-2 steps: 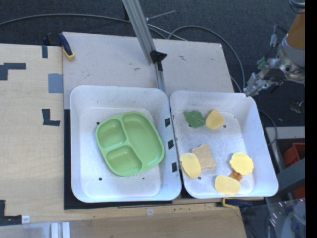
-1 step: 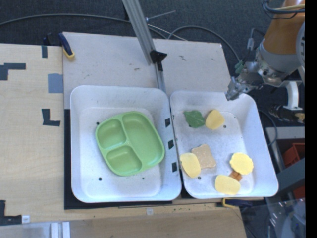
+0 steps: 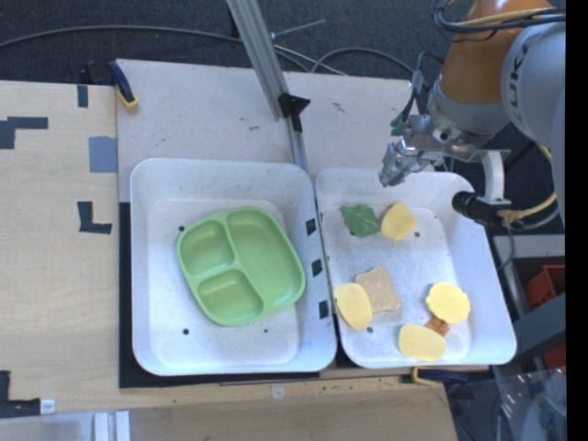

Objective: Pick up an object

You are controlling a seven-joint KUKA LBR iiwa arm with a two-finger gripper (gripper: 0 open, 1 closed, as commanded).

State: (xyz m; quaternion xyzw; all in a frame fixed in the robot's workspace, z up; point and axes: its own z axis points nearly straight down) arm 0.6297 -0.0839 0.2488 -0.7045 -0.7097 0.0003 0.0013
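Though my gripper [image 3: 395,175] hangs over the far rim of the right bin [image 3: 482,237], nothing sits between its fingers, and from this slant I cannot tell whether they are parted or closed. The nearest things to it are the green leaf [image 3: 360,220] and the yellow round [image 3: 398,221], which lie touching each other just below the gripper in the view, toward the bench's near side. The round is almost straight under my hand; the leaf lies a little further toward the left bin [image 3: 147,246], beside the shared wall. So I judge the move turns on one short shift toward the near side and then a descent. The round has no clear long axis, so finger angle matters little there. The leaf is broader along the line toward the round, so I would close across its shorter span. The toast [image 3: 378,289] and the other yellow pieces lie well apart, further toward the near rim.
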